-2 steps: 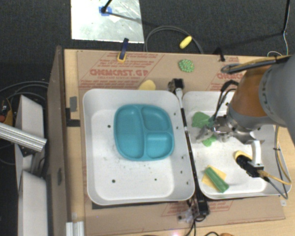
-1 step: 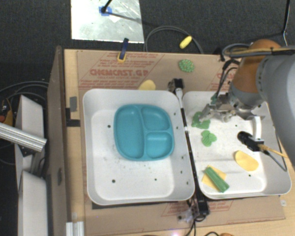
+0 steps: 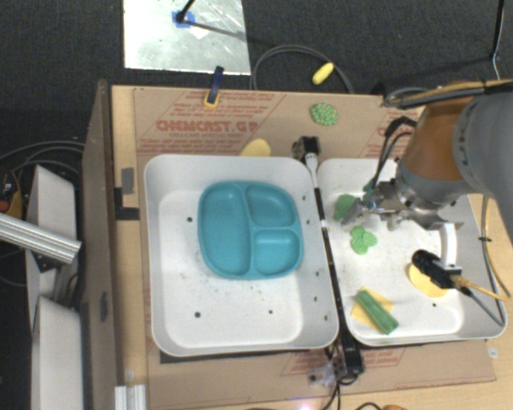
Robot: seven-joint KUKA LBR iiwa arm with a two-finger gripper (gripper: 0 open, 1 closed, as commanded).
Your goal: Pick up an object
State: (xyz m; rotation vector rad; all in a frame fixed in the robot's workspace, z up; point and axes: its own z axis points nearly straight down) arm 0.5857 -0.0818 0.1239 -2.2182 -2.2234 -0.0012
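Printed matter, legible:

1. Brown protective sheet (image 3: pixel 239 118) covering the bench under both bins: red lettering "CHEMCAST GP" runs as a large line along its far edge, just beyond the left bin (image 3: pixel 167 229). Smaller red lines above and beside it repeat across the sheet but are too small to read.

2. Further red print at the sheet's near edge, below the bins: illegible.
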